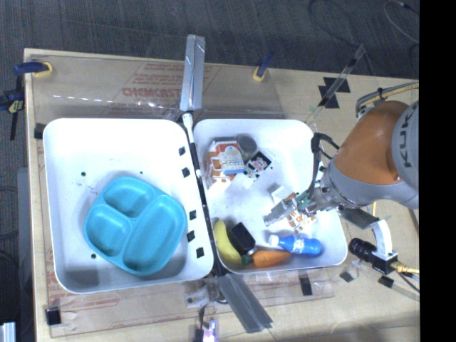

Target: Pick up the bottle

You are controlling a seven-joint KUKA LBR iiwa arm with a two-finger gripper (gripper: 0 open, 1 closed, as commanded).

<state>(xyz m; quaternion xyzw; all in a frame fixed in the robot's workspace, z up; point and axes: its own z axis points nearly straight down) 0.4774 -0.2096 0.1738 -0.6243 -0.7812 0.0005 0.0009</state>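
The bottle (pixel 302 246) is blue with a white cap and lies on its side near the front wall of the right bin (pixel 285 130). My gripper (pixel 278 205) hangs low in that bin, just behind and slightly left of the bottle. Its fingers (pixel 275 216) point left and stand open with nothing between them. The grey wrist and orange band (pixel 367 152) reach in over the bin's right rim.
Beside the bottle lie a carrot (pixel 269 258), a black block (pixel 241 237) and a banana (pixel 226 243). An orange and white carton (pixel 225 159) and small dark items (pixel 256 163) sit at the bin's back. The left bin (pixel 68 137) holds a blue divided plate (pixel 135 224).
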